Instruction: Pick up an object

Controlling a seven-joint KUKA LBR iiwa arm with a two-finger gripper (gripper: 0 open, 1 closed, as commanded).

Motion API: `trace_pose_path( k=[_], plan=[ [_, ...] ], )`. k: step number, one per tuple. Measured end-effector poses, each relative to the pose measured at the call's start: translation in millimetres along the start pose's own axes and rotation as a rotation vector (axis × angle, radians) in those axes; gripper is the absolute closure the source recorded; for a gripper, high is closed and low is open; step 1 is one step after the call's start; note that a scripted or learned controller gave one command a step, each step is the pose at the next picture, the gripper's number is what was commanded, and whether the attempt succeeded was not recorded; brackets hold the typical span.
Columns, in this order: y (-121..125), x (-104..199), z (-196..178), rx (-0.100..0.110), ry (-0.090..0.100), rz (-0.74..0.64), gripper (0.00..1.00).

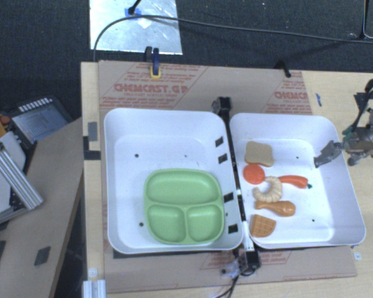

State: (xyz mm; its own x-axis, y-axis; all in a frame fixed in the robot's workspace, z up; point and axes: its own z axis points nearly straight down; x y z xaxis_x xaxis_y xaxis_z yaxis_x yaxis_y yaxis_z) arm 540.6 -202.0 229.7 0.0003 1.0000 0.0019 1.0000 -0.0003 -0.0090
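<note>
Approach stage, nothing grabbed yet. Claw [328,153] hangs over right bin's [341,231] right rim; can't tell its state. Toy food sits mid-bin: bread slice [259,153], carrot [293,180], drumstick [278,208]. Next, probably: slide left, descend on carrot.

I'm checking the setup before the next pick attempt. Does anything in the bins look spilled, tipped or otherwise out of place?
Nothing stands out. The green divided plate lies flat in the left bin. The toy foods, from the bread slice down to the waffle, sit clustered along the right bin's left side. The gripper is over that bin's right edge.
</note>
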Motion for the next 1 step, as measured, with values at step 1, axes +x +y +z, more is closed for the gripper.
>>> trace_pose_path(
  k=[1],
  plan=[
    [2.5, 0.5, -5.7, -0.010, -0.003, -0.003, 0.00]
  ],
)
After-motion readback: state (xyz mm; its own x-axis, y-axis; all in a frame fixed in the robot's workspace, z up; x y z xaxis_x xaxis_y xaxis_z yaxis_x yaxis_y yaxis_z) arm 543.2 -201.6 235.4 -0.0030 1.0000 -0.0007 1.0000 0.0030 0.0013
